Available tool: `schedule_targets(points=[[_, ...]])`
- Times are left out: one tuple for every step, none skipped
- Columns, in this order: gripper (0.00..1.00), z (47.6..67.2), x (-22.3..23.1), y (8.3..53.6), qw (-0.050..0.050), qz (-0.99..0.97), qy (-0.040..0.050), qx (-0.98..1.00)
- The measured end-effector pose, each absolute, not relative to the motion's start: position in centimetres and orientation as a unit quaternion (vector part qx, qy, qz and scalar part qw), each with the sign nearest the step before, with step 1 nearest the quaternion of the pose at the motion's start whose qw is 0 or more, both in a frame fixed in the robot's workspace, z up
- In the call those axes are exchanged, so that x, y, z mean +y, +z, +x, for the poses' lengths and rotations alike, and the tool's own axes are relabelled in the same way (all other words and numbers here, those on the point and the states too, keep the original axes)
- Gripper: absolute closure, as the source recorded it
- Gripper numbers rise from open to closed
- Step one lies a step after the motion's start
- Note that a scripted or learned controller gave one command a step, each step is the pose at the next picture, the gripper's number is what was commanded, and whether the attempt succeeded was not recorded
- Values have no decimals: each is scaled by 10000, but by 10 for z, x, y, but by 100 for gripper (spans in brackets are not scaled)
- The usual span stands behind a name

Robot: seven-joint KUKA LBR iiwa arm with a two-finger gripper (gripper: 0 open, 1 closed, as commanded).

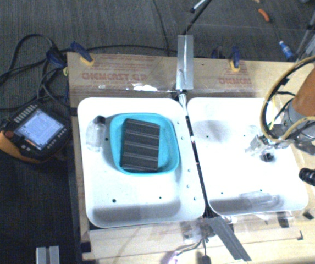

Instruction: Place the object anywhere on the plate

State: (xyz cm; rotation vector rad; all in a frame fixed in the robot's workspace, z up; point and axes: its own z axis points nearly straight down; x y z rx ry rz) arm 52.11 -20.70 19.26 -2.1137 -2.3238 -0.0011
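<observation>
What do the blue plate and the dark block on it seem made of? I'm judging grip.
Blue plate: probably plastic, smooth, evenly coloured, slightly glossy. Dark block: matte dark grey with raised ribs, possibly rubber or plastic; unclear.

A dark ridged block [141, 144] is covering most of the blue plate [171, 147]; a clear bottle [95, 132] is lying against the left bin's [135, 208] left wall.

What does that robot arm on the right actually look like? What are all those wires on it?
The arm has a grey body with an orange band above the wrist. Yellow and black cables loop loosely around it. At its tip sits a small pale metallic claw with a dark round part beside it.
</observation>
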Motion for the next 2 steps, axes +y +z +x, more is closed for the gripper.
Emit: schedule_targets(points=[[0,521,-207,193,2,-6728,-3,-7398],[0,483,-166,170,22,-7834,12,-6215]])
